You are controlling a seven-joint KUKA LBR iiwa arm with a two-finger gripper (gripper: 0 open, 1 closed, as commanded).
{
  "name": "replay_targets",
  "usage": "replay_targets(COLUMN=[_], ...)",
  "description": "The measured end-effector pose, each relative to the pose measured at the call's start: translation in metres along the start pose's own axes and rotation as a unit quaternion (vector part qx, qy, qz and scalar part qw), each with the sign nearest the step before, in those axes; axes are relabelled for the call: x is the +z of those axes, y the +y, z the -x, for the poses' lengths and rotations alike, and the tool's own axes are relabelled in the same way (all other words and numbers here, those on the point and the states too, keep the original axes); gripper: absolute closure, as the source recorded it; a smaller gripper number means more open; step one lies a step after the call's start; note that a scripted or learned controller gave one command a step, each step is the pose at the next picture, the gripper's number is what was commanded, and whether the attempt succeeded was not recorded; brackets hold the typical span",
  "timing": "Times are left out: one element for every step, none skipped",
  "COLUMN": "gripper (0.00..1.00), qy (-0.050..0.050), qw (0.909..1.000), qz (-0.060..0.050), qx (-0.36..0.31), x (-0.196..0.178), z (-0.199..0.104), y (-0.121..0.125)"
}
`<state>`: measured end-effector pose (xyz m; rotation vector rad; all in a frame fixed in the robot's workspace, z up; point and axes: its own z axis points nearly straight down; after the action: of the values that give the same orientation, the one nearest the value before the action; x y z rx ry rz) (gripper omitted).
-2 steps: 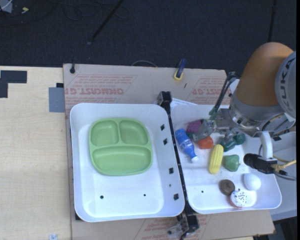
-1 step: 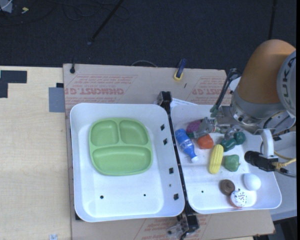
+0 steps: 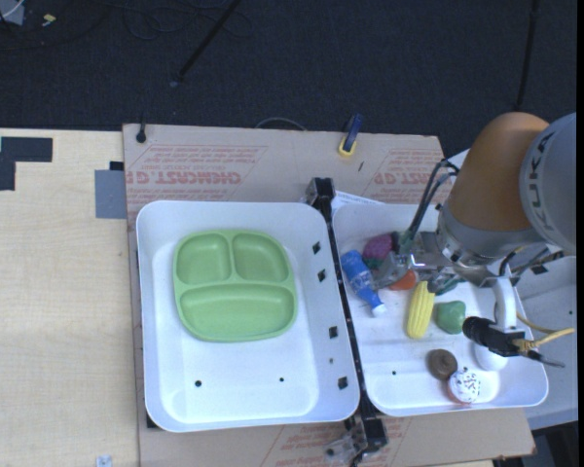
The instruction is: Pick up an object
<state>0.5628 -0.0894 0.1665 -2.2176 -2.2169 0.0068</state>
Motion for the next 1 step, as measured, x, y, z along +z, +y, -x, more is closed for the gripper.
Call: replay_targets(gripper=[0.0], qy=[0.0], qw=[1.0], qz=[-0.001], qx=[0.0], x=[0.064], z=[0.0015], y=[-0.0042])
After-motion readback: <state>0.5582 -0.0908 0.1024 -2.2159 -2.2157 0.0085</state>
